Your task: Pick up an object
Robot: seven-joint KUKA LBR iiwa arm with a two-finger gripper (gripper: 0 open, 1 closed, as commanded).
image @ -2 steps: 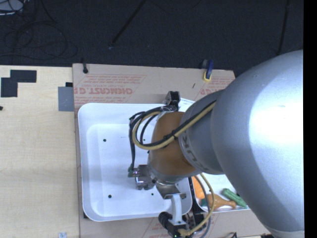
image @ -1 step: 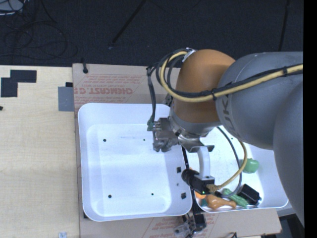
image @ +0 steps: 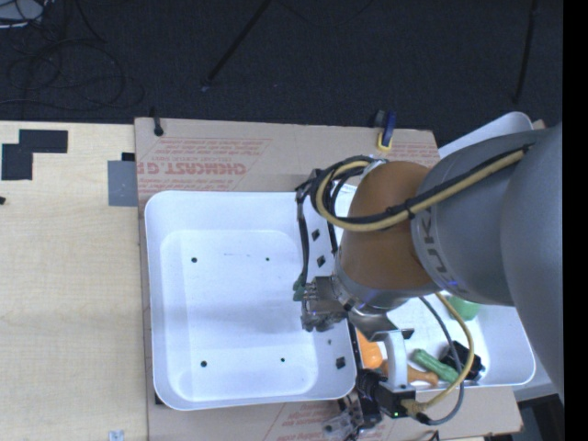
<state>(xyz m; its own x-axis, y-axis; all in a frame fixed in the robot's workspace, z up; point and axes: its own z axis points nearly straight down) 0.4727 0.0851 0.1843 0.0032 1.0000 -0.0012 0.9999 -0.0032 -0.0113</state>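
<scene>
Dark floor with loose cables lies behind a wooden bench carrying 2 white bins on printed cardboard (image: 239,159). On the left, the left bin (image: 175,246) shows bare white walls. Further right, the grey arm (image: 478,219) with its orange band covers most of the right bin (image: 510,361), where orange (image: 369,354) and green objects (image: 432,364) lie below the wrist; the gripper (image: 354,421) hangs at the bin's near edge, its grip I cannot tell

two white bins (image: 230,246), perhaps two orange (image: 370,354) and green objects (image: 441,367)
</scene>
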